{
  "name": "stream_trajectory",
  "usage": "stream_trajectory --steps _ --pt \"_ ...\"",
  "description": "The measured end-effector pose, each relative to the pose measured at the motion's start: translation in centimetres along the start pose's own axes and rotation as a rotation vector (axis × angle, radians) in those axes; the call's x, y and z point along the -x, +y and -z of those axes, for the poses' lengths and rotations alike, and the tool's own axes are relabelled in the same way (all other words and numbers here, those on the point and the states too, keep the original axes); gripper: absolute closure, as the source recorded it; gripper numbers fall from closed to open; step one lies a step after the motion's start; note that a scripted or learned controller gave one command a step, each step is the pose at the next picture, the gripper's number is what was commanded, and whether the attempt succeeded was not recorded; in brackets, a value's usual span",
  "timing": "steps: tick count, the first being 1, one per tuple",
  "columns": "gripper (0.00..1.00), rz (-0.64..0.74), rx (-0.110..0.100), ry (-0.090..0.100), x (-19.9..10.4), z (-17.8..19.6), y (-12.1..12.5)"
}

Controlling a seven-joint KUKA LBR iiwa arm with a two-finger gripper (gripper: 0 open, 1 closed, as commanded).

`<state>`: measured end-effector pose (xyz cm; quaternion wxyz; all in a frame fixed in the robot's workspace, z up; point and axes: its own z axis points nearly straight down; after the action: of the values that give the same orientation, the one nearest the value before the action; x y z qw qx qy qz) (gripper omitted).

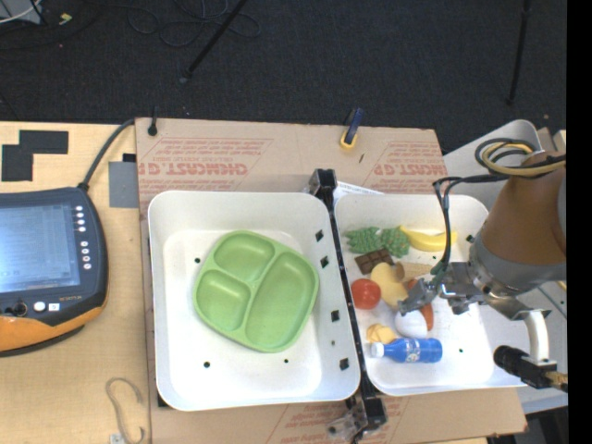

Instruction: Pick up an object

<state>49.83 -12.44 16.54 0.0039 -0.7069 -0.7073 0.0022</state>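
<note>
Nine or so small objects: they lie crowded in the right bin (465,363), mostly in its 9 o'clock half.
White rounded piece (408,324): near the bin's middle, right under my gripper (422,300), with an orange-red piece (426,316) touching it at 2 o'clock.
Gripper state: I cannot tell how wide it stands, nor whether anything is caught in it; it sits low over the white piece.
Red tomato (366,293): at 9 o'clock from my gripper, just beside a pale yellow piece (393,290).
Brown piece (378,263): at 11 o'clock from my gripper, just below the green leafy piece (378,240).
Banana (425,239): at 12 o'clock from my gripper, beside the green leafy piece, near the bin's far wall.
Blue bottle (408,350): lying on its side at 6 o'clock from my gripper, its white cap pointing to 9 o'clock, a small yellow piece (378,332) just above the cap.
Arm (524,222): comes in from 3 o'clock, over the bin's right rim.
Left bin (176,345): touching the right bin's 9 o'clock side, with a green divided plate (257,289) lying at its centre.
Cardboard sheet (277,160): lies under both bins.
Tablet (42,257): well apart, at 9 o'clock from the left bin.
</note>
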Motion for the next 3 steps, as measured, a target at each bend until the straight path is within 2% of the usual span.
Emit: stream_trajectory --steps 1,2,3 --pt "0.00 0.000 0.000 0.000 0.6 -4.9 -0.7" --pt "0.00 0.000 0.009 0.002 0.4 -7.6 -0.5" --pt "1.00 -0.008 0.012 -0.002 0.6 -6.5 -0.5"
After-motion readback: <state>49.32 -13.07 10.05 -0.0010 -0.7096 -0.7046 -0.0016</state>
